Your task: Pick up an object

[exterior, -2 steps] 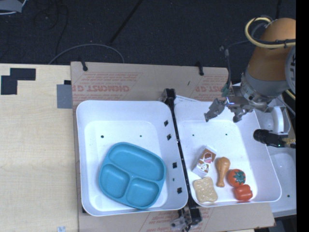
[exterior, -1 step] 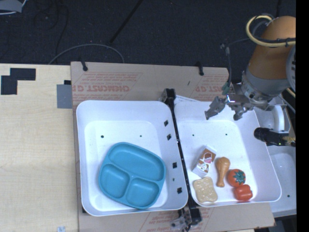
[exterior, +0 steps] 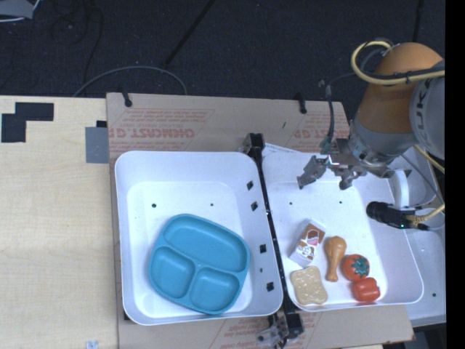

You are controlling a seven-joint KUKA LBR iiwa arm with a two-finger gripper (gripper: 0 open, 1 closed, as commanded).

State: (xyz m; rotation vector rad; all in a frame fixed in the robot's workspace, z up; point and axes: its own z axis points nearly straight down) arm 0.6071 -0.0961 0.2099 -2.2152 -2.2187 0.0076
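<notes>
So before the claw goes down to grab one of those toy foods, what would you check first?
1. Claw raised above the right bin, clear of the items: ok.
2. Claw open or shut: cannot tell.
3. Nothing carried in the claw: ok, nothing shows there.
4. Targets within the right bin: ok; small carton, drumstick, bread slice, tomato and red pepper lie there.
5. Room around a target: not ok; they sit close together.
6. Blue tray in the left bin, out of the way: ok.

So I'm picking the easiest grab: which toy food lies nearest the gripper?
The small carton, topmost in the right bin's cluster. The drumstick, toast and tomato lie farther from the gripper.
</notes>
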